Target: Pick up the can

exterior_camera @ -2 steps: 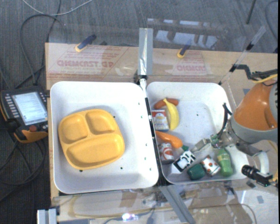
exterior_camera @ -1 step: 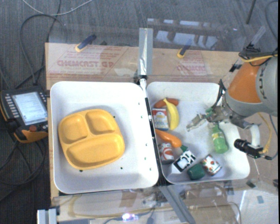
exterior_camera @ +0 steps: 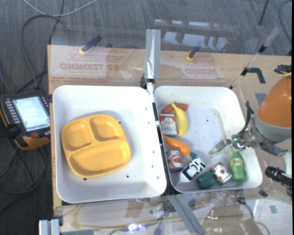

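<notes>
A small red and white can (exterior_camera: 175, 159) lies near the left wall of the right bin (exterior_camera: 220, 98), just below an orange carrot (exterior_camera: 177, 144). My gripper (exterior_camera: 229, 144) hangs low over the right side of that bin, a hand's width to the right of the can and apart from it. It is just above a green bottle (exterior_camera: 237, 166). The grey wrist with its orange band (exterior_camera: 278, 105) reaches in from the right and hides the bin's right wall.
The right bin also holds a banana (exterior_camera: 182, 119), a red-topped packet (exterior_camera: 168, 124), a black and white item (exterior_camera: 194, 168), a dark green piece (exterior_camera: 206, 180) and a small red carton (exterior_camera: 220, 174). A yellow divided plate (exterior_camera: 95, 144) lies in the left bin (exterior_camera: 68, 99).
</notes>
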Robot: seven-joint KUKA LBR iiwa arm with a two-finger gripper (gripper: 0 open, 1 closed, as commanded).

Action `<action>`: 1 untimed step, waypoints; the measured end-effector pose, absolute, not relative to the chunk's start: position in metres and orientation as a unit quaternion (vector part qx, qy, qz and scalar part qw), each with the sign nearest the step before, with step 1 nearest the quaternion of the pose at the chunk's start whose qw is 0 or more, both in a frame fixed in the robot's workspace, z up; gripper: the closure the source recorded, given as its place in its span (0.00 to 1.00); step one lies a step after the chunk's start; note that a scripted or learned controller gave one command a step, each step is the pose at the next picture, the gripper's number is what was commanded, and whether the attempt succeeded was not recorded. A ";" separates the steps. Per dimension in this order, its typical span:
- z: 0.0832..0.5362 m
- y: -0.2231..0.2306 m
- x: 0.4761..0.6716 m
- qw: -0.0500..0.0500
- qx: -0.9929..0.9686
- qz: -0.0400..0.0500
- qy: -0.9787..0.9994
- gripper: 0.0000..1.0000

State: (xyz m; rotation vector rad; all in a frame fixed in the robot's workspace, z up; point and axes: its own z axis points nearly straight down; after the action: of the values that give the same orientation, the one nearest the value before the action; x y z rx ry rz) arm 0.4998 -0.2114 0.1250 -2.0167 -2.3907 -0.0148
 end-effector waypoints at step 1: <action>0.093 -0.195 0.491 -0.007 -0.538 -0.004 -0.843 0.00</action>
State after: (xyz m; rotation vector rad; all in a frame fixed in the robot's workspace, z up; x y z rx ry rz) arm 0.4905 -0.1955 0.0932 -1.6983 -2.6595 -0.0127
